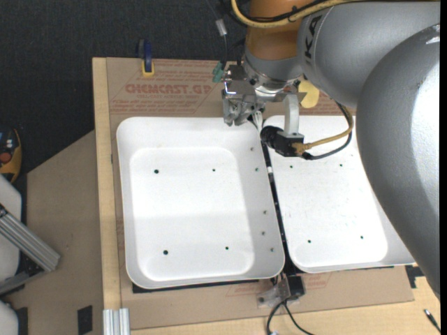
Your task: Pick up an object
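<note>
Slanted overhead cam (both bins (pixel 133 208))

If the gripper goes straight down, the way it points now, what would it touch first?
Probably the far rim of the left bin, near its right corner. The gripper hangs over that edge with nothing visible under it. Depth is hard to judge from this slanted view, so it could instead land on the board just behind the bin.

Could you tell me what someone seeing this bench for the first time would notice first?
The big grey arm with its orange band dominates the upper right, reaching in over the bins. Its gripper hangs at the far rim of the left bin, near the seam with the right bin. A blue clamp stands on the board's far edge.
</note>
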Controlling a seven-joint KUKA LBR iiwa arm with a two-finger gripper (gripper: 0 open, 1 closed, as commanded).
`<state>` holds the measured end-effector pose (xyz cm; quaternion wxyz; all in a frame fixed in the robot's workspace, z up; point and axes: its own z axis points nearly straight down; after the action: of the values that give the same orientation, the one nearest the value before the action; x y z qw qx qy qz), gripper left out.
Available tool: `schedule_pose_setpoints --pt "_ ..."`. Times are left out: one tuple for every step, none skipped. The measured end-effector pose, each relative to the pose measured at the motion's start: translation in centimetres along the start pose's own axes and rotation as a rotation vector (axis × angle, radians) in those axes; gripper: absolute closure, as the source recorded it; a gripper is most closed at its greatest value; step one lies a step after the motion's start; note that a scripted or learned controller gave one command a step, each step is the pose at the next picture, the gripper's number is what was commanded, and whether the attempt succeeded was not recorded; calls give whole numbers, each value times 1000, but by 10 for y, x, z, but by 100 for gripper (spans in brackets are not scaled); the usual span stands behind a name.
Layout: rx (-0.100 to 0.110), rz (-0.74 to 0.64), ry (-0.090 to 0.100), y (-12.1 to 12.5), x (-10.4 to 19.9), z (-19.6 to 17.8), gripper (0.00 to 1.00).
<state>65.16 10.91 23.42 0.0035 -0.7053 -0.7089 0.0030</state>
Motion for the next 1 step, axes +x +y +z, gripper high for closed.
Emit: schedule_pose_setpoints --pt "-17 9 -2 11 -46 -63 100"
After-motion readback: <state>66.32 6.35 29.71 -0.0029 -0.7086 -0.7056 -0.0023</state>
